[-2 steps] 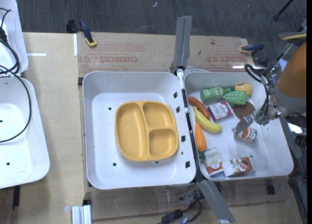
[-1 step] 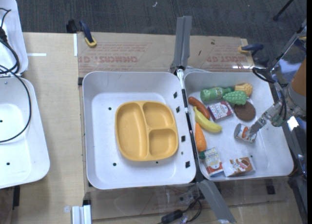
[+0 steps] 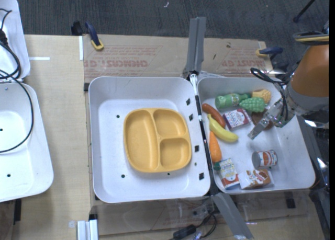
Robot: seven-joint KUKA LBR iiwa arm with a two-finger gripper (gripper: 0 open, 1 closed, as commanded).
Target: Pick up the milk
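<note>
Milk (image 3: pixel 227 171), a small carton, lies at the near wall of the right bin (image 3: pixel 306 152), left of the can (image 3: pixel 264 158). It is likely light, stiff-sided and crushable, so take it across its flat sides. Beyond the can hovers the gripper (image 3: pixel 258 127), holding nothing visible; whether it is parted or closed I cannot tell.

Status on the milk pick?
Tool low in right bin, nothing seen held. Milk carton at bin's front, untouched. Can between tool and milk.
</note>
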